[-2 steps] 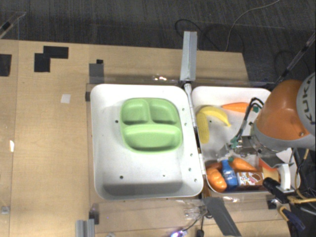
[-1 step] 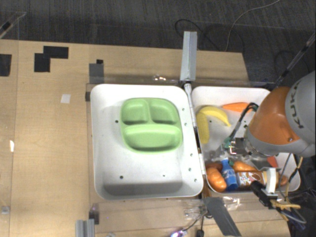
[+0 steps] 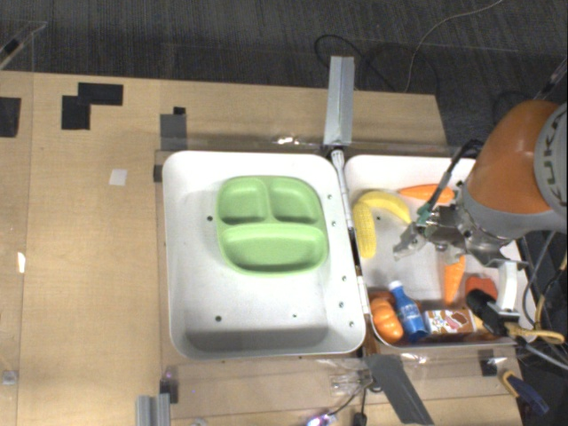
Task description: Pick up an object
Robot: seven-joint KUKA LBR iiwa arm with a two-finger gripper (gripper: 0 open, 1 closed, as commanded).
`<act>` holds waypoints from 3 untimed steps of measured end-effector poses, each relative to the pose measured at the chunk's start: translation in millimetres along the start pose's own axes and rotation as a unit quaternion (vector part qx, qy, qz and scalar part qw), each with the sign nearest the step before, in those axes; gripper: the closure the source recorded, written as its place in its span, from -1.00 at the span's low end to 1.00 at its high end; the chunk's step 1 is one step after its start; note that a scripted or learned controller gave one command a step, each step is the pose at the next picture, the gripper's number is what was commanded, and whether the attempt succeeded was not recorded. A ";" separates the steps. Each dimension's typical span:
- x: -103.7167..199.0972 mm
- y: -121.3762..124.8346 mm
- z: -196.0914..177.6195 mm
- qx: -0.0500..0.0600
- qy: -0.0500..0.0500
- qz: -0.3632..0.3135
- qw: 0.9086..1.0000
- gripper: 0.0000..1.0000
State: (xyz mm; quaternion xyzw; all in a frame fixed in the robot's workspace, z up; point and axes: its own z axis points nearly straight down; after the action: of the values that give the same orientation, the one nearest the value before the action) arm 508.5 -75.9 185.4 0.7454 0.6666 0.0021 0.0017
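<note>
Camera view: the arm [image 3: 524,162] comes in from the right and its jaws [image 3: 417,236] hang over the right bin [image 3: 390,171], just off the lower end of the banana [image 3: 373,216]. They look parted a bit, with nothing between them as far as can be seen, though they're small and dark so it's a soft read. Candidates for the pick all sit in that right bin: the banana curled along the left wall, a carrot [image 3: 454,278] under the wrist, another orange piece [image 3: 417,192] up by the far wall, plus a blue bottle [image 3: 406,311], a small orange fruit [image 3: 383,318] and a brown packet [image 3: 448,320] crowded at the near edge. The left bin [image 3: 186,238] just has the green divided plate [image 3: 269,223].

For a good grab, the banana looks like the sensible target since it's nearest and has free space on its right side. Best bet would be to line the jaws across its narrow width, not along its length, drop low enough to get around the curve, and stay clear of the bin wall so a finger doesn't jam. The near-edge pile looks too packed for a clean close
</note>
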 end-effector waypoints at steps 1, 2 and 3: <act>0.7 1.9 -10.6 -0.002 0.001 -0.001 1.000 1.00; -71.8 17.8 43.6 0.001 0.000 -0.130 0.992 1.00; -67.1 58.2 95.2 -0.003 -0.001 -0.061 0.998 1.00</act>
State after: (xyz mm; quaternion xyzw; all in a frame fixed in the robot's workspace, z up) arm 559.4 -149.1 90.4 0.7036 0.7106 0.0036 0.0050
